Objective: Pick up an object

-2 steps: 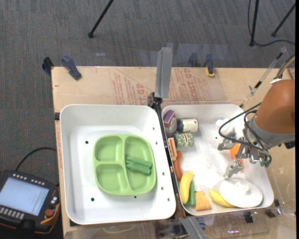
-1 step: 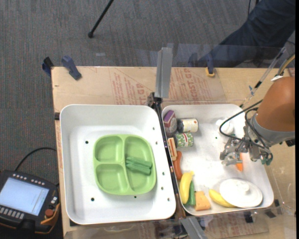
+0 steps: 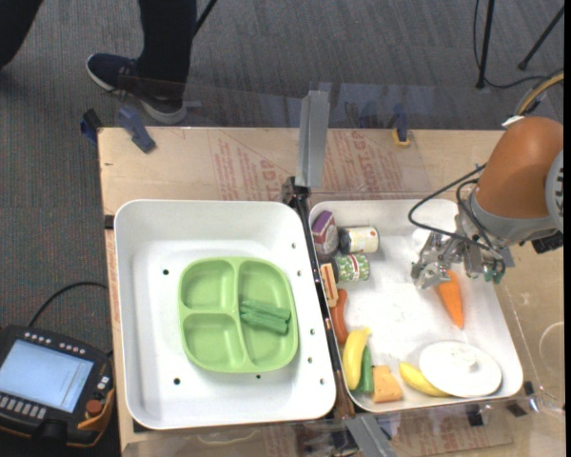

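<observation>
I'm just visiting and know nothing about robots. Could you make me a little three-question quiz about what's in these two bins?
1. True or false: the green divided plate lies in the left bin.
2. Which thing lies nearest the pincer? A) white disc B) carrot C) banana
3. Fill in: the green bean-like piece rests on the ____.

Key: 1 true; 2 B; 3 green divided plate.

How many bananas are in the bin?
2. One banana lies along the right bin's left side, near the front. The other banana lies at the front, tucked against the white plate. More could be hidden under other things.
</observation>
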Robot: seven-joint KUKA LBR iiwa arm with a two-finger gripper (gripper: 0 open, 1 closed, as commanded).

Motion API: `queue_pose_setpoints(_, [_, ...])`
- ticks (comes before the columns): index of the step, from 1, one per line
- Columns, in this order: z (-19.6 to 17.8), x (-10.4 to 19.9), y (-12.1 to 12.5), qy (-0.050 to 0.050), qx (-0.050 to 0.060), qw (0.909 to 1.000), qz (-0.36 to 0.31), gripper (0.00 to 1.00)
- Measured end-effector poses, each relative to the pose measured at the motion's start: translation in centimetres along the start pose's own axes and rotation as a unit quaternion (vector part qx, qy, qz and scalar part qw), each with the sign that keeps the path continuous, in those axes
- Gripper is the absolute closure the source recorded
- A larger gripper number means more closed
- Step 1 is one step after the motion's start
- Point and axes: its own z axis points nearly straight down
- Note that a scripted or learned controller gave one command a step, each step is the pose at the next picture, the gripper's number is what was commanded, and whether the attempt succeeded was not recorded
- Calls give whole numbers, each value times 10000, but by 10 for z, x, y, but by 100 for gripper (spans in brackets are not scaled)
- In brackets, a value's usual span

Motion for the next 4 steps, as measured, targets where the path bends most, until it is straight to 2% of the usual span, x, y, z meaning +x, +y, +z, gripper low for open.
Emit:
queue_pose_setpoints(1, [0, 0, 0, 3, 1, 10000, -3, 0])
queue_pose_setpoints(2, [-1, 36, -3, 1, 3, 9997, 261, 0])
queue_pose_setpoints(3, [-12, 34, -1, -20, 0, 9997, 230, 100])
queue_pose_setpoints(4, [-11, 34, -1, -15, 0, 9997, 228, 0])
